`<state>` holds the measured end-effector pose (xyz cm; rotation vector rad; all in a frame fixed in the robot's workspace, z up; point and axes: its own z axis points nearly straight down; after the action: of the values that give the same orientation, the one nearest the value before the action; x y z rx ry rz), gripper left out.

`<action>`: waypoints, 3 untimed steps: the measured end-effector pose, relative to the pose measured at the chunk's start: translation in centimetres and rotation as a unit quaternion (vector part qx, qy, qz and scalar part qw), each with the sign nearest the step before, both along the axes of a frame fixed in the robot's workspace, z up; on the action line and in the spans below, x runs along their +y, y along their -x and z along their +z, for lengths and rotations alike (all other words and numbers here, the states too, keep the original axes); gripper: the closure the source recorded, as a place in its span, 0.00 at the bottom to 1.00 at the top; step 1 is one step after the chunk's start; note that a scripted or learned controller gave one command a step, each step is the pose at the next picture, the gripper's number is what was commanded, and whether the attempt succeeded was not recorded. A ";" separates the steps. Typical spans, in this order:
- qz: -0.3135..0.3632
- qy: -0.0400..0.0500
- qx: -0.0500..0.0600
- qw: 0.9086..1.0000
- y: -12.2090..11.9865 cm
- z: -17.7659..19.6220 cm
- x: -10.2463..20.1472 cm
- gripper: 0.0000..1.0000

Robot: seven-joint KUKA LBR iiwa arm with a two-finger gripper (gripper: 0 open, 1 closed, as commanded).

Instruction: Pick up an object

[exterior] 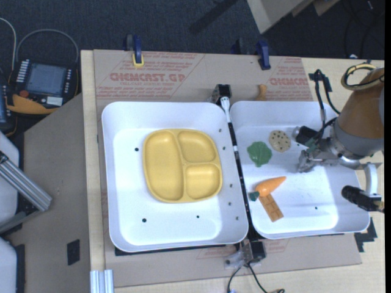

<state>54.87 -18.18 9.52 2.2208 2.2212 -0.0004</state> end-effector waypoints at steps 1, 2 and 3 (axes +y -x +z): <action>0.001 0.001 -0.003 1.000 -1.0 4.8 0.4 1.00; 0.001 0.001 -0.002 1.000 -0.7 9.3 0.9 1.00; 0.001 0.001 -0.004 1.000 -0.6 15.7 0.7 1.00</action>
<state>55.48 -17.50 25.21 2.2139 2.2170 0.0054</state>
